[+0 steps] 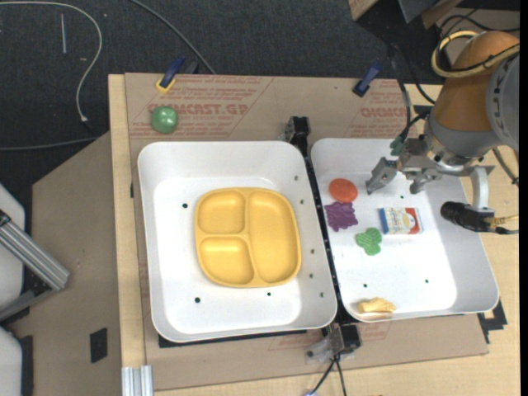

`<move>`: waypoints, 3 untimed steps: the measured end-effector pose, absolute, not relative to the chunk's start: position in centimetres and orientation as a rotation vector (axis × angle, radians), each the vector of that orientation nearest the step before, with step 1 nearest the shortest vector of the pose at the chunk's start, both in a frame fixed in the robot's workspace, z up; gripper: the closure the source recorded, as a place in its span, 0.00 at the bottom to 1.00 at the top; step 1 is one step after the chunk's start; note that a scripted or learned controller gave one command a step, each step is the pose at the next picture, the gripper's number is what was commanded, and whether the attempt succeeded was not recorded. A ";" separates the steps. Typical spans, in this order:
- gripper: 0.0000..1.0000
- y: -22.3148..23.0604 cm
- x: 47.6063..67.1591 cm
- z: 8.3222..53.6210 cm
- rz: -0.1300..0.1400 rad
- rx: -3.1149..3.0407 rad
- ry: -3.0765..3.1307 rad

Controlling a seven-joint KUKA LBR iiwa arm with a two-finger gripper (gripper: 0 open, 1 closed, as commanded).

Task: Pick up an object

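Observation:
The right bin (462,279) holds an orange-red round piece (344,190), a purple toy (340,215), a green toy (369,241), a small white, blue and red packet (398,220) and a tan piece (374,307) at the front rim. My gripper (400,177) hangs over the back of this bin, just right of the orange-red piece and above the packet. Its two fingers stand spread apart with nothing between them.
The left bin (165,221) holds a yellow divided plate (247,236). A green ball (165,120) lies on the cardboard behind the left bin. Blue clamps (172,73) grip the board's back edge. The grey and orange arm (474,89) comes in from the upper right.

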State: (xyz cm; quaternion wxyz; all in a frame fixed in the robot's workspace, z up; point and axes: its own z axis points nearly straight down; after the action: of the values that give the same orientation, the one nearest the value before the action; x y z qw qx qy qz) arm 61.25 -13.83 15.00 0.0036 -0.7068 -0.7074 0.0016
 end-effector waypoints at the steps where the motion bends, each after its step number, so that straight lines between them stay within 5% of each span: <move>1: 0.00 -13.3 62.0 9.8 0.005 -2.215 -2.218; 2: 1.00 -13.3 62.2 11.3 -0.002 -2.221 -2.221; 3: 1.00 -12.9 62.6 17.8 -0.008 -2.225 -2.228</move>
State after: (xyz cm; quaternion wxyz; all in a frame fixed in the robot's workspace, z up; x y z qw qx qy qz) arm 62.57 -12.94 17.78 -0.0034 -0.7066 -0.7076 -0.0025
